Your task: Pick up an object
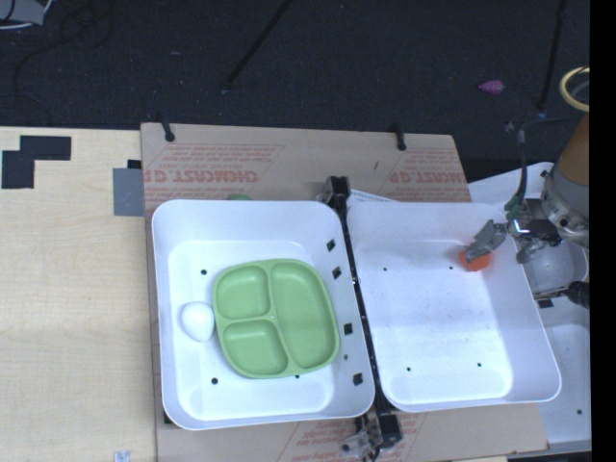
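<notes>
White left bin [183,234] carries green divided plate [275,317] mid-floor, white egg [197,320] touching plate's left edge. Right bin [433,373]: gripper [491,242] near upper right edge, jaws closed on small orange object [475,257].

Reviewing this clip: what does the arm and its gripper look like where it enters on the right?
The arm comes in at the right edge with an orange-tan band, then a grey-silver metal wrist below it. The gripper is small, dark grey and metallic. A thin dark cable runs down toward the wrist. No markings are legible.
</notes>
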Controlling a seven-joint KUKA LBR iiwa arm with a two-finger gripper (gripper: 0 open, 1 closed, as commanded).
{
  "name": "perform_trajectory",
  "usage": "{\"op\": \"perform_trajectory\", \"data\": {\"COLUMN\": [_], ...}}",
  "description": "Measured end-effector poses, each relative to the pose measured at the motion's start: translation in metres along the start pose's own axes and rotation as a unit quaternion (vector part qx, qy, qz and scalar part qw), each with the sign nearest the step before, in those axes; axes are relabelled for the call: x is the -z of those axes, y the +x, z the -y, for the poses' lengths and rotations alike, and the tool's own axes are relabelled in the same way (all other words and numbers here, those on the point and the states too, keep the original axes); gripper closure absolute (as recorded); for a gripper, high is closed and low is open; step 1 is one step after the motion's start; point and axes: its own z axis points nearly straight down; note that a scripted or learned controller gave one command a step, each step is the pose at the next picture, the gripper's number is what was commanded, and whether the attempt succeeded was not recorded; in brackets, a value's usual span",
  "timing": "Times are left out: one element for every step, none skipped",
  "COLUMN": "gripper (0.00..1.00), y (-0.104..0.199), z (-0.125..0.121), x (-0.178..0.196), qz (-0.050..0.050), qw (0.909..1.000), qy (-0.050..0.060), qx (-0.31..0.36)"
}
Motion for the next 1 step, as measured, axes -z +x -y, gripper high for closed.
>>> {"op": "perform_trajectory", "data": {"gripper": [0.0], "y": [-0.0018], "z": [-0.0072], "x": [-0.0602], "qz": [0.0], "qw": [1.0], "qy": [0.0], "qx": [-0.001]}}
